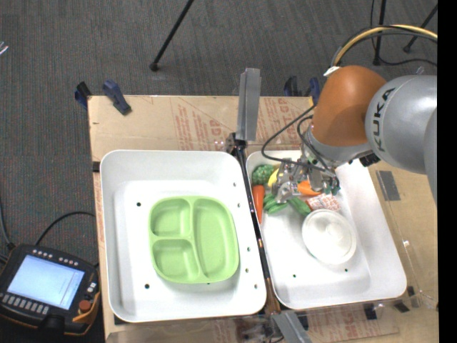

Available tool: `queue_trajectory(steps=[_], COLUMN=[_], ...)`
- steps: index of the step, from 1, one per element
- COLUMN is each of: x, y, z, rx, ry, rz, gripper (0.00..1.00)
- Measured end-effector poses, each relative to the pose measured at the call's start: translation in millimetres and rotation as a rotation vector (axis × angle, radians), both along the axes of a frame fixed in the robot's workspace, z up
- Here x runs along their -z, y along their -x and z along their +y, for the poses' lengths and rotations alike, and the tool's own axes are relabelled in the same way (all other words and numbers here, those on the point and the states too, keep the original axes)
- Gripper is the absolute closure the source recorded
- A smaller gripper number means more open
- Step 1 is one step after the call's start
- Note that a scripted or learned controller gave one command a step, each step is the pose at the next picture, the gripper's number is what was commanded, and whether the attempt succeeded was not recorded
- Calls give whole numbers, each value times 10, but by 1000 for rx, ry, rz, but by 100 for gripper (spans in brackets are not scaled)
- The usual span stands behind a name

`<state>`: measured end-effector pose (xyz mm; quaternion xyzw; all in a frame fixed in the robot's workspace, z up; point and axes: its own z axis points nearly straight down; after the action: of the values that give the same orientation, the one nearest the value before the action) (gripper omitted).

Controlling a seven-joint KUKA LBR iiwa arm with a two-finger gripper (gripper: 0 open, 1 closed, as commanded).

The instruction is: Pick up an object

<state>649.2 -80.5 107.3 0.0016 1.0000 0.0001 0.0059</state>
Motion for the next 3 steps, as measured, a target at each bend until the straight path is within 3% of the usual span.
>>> queue_trajectory(steps=[1, 2, 3], x=[12, 58, -101], y=[12, 54, -10], z=[2, -7, 1], rx=[-1, 46, 42], ry=[0, -1, 1], rz=[5, -5, -31], gripper=[0, 0, 100])
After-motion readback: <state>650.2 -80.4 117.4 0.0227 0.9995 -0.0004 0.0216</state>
